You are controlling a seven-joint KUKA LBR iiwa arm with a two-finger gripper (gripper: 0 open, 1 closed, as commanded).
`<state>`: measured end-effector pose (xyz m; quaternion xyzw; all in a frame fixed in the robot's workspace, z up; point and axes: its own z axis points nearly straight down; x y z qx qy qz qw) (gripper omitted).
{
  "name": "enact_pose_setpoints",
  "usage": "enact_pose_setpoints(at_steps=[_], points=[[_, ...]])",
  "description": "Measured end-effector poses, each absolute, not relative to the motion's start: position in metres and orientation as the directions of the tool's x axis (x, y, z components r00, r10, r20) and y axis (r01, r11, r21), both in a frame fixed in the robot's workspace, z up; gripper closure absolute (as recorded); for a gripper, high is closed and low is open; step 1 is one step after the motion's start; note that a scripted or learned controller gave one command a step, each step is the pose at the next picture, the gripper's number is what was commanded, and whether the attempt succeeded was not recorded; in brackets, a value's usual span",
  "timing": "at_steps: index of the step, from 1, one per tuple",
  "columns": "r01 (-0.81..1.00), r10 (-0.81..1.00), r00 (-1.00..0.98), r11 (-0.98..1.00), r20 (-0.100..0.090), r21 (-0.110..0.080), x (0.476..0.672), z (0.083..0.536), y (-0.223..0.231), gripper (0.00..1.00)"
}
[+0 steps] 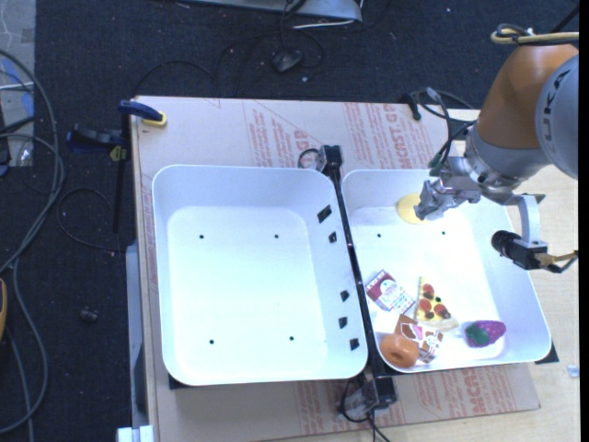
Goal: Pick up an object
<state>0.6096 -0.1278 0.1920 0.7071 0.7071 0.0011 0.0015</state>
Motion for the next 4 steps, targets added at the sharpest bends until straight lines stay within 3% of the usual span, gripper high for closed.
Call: enact_pose_setpoints(at_steps=[1,3,4], points=[[1.000,1.000,0.000,0.000,-0.001,0.004,0.605,0.236,-0.128,1.00],[1.000,1.000,-0.004,0.004,0.001,-0.001,0.597,0.230,-0.018,1.00],[1.000,1.000,-0.005,0.005,0.001,-0.001,0.579,0.223,0.038,1.00]])
